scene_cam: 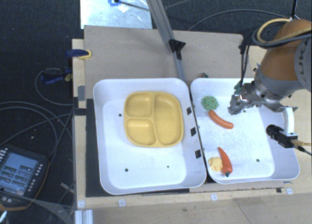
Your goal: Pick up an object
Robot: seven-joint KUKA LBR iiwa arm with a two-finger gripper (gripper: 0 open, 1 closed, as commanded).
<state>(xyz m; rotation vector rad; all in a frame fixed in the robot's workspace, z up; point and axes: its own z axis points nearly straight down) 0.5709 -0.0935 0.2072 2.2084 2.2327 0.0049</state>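
The tool (238, 105) was seen hanging over the right bin (282, 169), near its far edge; whether it was spread or pressed together couldn't be told from the slant. Nothing was seen between its tips.

Closest obj. was the sausage (221, 120), lying just below-left of the tool, apart from it. Its long axis ran diagonally, upper-left end toward the broccoli piece (210, 102), lower-right end pointing under the tool. The broccoli was set left of the tool, at about the same ht. in the view, just beside the sausage's upper end.

The carrot (224, 160) was found well below the tool, approx. upright in the view, long axis near vertical, slightly tilted. A small yellow item (214, 163) was touching its left side.

A yellow divided plate (153, 119) was set in the left bin (112, 169), well left of the tool.
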